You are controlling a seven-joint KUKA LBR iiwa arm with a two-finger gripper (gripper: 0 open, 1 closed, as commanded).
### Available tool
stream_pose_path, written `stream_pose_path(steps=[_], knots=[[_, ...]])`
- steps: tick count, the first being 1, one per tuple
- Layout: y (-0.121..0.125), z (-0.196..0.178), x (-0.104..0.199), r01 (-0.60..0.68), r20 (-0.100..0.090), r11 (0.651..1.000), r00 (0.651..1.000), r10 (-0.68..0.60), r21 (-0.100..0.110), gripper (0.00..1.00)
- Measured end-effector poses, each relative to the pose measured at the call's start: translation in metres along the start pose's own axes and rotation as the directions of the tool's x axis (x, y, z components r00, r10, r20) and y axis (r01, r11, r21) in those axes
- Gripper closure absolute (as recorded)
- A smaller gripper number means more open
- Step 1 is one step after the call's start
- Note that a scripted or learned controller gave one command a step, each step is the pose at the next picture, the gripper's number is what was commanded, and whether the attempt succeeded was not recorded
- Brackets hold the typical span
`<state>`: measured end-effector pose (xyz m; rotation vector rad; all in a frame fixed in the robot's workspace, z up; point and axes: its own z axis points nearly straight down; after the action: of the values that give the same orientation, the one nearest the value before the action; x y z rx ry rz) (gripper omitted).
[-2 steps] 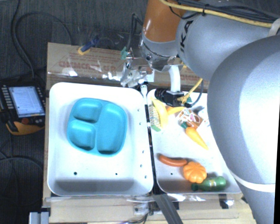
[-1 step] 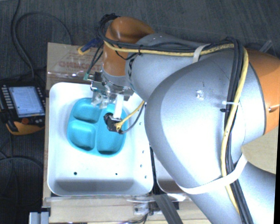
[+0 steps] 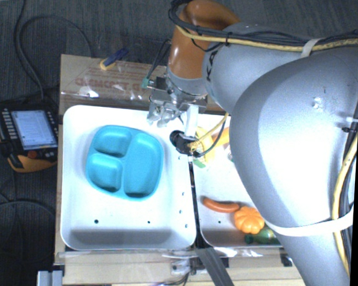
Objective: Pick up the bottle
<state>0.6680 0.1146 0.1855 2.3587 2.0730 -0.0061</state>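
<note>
Your metal two-finger pincer hangs over the far rim of the left shallow white bin, just beyond the bright blue three-compartment plastic plate. From this angle you cannot tell whether it is wide or narrow, and nothing is seen in its grasp. Judge this as the approach step, with no pick made yet.

The bottle is hard to place. Much of the right shallow white bin lies under the big grey arm. A yellow shape at that bin's far end, half covered by the arm, looks the likeliest candidate, but you cannot be sure. A dark green object at the near end is also partly covered.

Your next move likely calls for carrying the pincer across the divide into the right bin, confirming which item is the bottle, and coming down squarely over it.

Mind the clutter. An orange-red sausage-shaped toy and a small orange toy pumpkin sit near the green object, the pumpkin just beside it, so a grasp there risks catching the wrong thing. The blue plate is well apart from all this and stands in nobody's way.
</note>
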Motion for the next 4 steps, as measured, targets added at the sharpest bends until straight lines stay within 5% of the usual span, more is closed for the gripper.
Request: stream_pose_path(steps=[1,2,3,4], knots=[[-0.008,-0.012,0.059,-0.335,0.001,0.942,0.942,0.335,0.001,1.0],[-0.019,-0.031,0.118,-0.656,-0.001,0.755,0.755,0.656,0.006,1.0],[-0.022,0.085,0.116,-0.846,0.001,0.533,0.533,0.846,0.006,1.0],[-0.066,0.021,0.075,-0.926,0.004,0.377,0.377,0.926,0.005,1.0]])
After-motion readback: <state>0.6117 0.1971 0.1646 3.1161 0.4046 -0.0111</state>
